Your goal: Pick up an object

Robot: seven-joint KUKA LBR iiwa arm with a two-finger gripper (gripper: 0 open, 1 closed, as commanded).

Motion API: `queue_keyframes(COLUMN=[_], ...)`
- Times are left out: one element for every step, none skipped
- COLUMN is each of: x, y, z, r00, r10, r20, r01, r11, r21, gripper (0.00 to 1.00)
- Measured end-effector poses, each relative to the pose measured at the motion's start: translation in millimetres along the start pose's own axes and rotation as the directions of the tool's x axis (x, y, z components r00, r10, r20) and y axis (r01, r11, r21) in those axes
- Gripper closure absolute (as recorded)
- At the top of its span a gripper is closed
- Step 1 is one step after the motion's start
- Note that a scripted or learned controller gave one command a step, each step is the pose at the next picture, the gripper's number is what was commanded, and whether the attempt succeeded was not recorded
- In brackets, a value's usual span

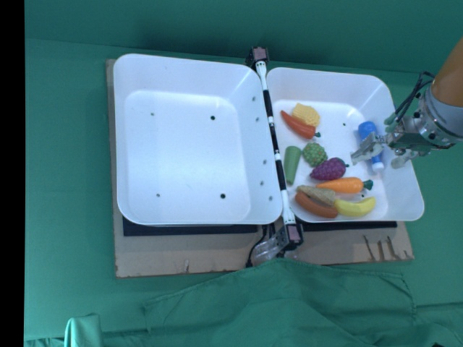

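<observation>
The right bin (405, 194) holds several toy foods and a small blue bottle (367, 131) with a white cap near its right wall. My gripper (381, 156) reaches in from the right and hangs over the bottle's lower half. Its fingers stand open, one finger (362, 152) to the bottle's left and the other at the right. The bottle lies in the gap between them and is not clamped. Toys left of it are purple grapes (329, 169), an orange carrot (343, 186), a banana (355, 207) and a hot dog (316, 201).
Further left in the right bin lie a yellow corn piece (305, 113), a red pepper (298, 125), a green bumpy fruit (314, 153) and a green pod (291, 163). The left bin (130, 71) sits beside it across a black-and-white divider (270, 129). Green cloth bunches at the front.
</observation>
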State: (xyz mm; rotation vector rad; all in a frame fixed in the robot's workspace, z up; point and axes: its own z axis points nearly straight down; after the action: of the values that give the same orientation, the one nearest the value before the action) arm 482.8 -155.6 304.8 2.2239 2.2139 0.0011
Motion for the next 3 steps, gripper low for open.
queue_keyframes(x=[0.0, -6.7, -10.9], y=[0.0, 0.7, 6.2], z=[0.0, 42.0, 85.8], r00=[1.000, 1.000, 1.000], r10=[0.000, 0.001, 0.000], r20=[0.000, -0.001, -0.001], r01=[0.000, -0.001, 0.000], r11=[1.000, 1.000, 1.000], r21=[0.000, 0.004, 0.006], gripper=[0.00, 0.00, 0.00])
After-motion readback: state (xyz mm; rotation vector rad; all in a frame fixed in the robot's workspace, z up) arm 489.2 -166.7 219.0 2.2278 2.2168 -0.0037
